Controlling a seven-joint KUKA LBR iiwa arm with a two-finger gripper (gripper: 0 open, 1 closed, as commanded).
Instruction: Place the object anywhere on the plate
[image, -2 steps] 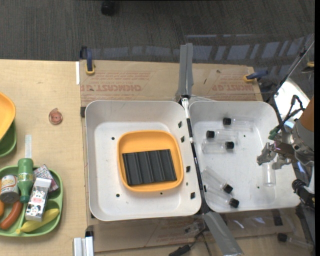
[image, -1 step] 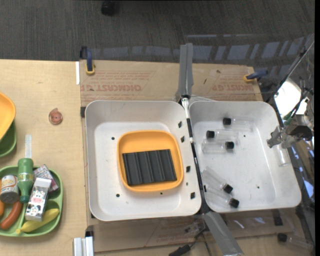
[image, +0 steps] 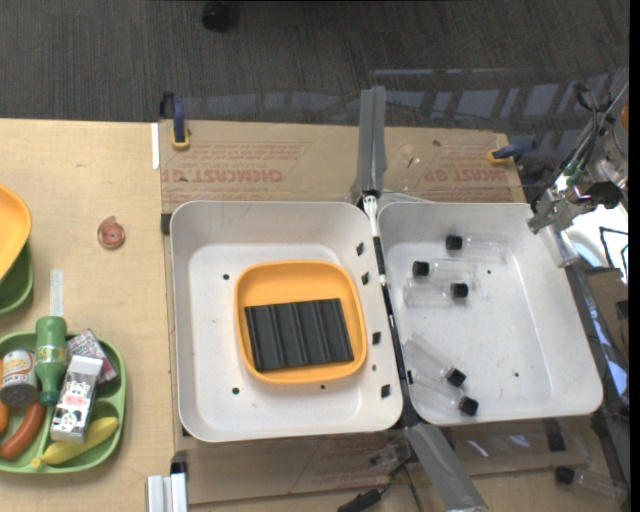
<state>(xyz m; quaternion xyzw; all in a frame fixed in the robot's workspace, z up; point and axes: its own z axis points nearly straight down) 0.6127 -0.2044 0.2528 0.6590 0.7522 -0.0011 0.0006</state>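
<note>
- The dark grey ribbed rectangular object (image: 299, 334) lies flat on the yellow-orange square plastic plate (image: 258, 290), roughly centred, with the plate's rim showing on all four sides.
- The plate sits in the middle of the left shallow white bin (image: 200, 240), clear of the bin's walls.
- Judged from this layout, the placing looks done: the object rests fully on the plate and nothing touches it.
- The right shallow white bin (image: 540, 330) holds several clear plastic vials with black caps (image: 455, 291), scattered from far to near; they play no part in the task.
- The gripper (image: 560, 205) is at the far right edge of the scene, beyond the right bin's far corner and well apart from the plate; whether it is open or closed cannot be told.
- What may be left is only for the arm to stay clear.
</note>
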